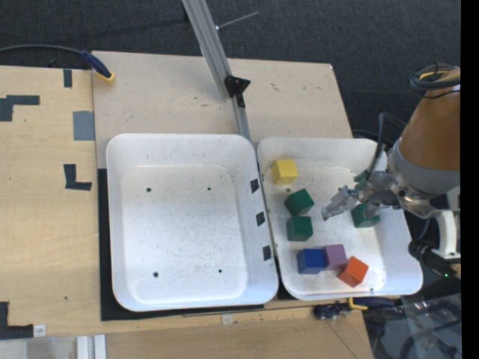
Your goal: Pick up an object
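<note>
camera view, looking down at a slant on two white bins side by side. left bin: bare floor. right bin: yellow block at upper left; two green blocks, one just above the other, near the middle; blue block touching purple block along the lower edge; orange block just right of the purple one, tilted. third green block near the right wall, close under the wrist.

gripper: reaching in from the right, low over the right bin, tips pointing left between the middle green blocks and the right-hand green block. finger state: cannot tell, metal parts blurred together. nothing seen between the tips; no block judged held.

task status, as judged: no pick made yet; nearest candidates are the right-hand green block and the upper middle green block.

risks from here:
- closing on air, caused by tips sitting in the gap between blocks.
- pushing a block sideways instead of straddling it, caused by a descent off centre.
- pinning the right-hand green block against the wall, caused by the wrist crowding it.
- slipping on a corner grip, caused by blocks lying rotated to the fingers.
</note>
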